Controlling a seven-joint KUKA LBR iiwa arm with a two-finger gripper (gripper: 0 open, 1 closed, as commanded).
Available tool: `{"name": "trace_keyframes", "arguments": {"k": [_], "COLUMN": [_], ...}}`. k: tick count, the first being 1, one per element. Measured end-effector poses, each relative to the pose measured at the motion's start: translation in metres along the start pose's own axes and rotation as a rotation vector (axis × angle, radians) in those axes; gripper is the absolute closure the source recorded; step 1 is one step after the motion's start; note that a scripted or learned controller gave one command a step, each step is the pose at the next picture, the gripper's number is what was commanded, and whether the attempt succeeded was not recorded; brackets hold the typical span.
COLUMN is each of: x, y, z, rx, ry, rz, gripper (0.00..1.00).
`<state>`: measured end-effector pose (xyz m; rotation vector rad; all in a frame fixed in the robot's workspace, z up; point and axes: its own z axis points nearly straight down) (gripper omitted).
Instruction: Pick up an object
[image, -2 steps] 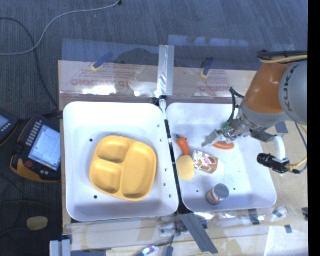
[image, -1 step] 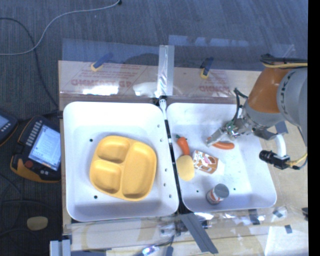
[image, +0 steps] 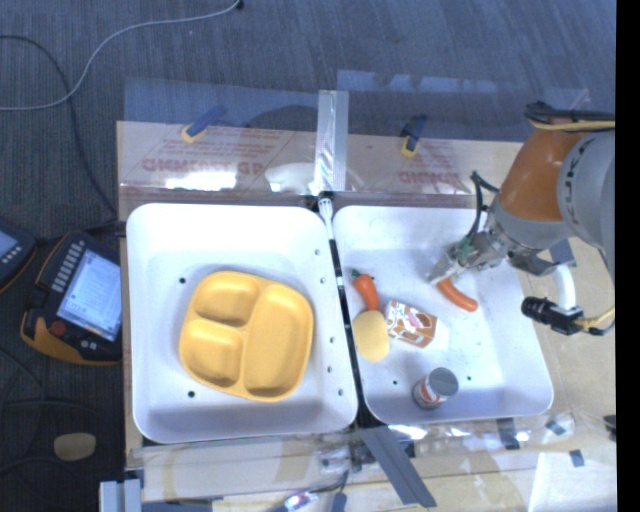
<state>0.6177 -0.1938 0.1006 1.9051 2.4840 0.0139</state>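
My gripper (image: 447, 270) hangs over the right bin (image: 500, 395), at its right middle, with its fingertips just above and left of a small orange sausage (image: 459, 294). Nothing shows between the fingers. Further left in this bin lie a carrot (image: 366, 290) against the divider, a pale yellow lemon-like fruit (image: 371, 334), a white and orange snack packet (image: 411, 324) and a small can (image: 434, 387) near the front wall. A yellow divided plate (image: 246, 333) lies in the left bin (image: 160, 240).
A teach pendant (image: 75, 297) lies on the floor left of the bench. The divider wall (image: 340, 310) runs between the two bins. Bare white floor lies at the back of the right bin, around (image: 400, 240).
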Motion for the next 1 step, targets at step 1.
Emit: {"name": "trace_keyframes", "arguments": {"k": [1], "x": [0.0456], "y": [0.0449], "z": [-0.1087], "rx": [0.014], "ry": [0.001], "rz": [0.119], "gripper": [1.00]}}
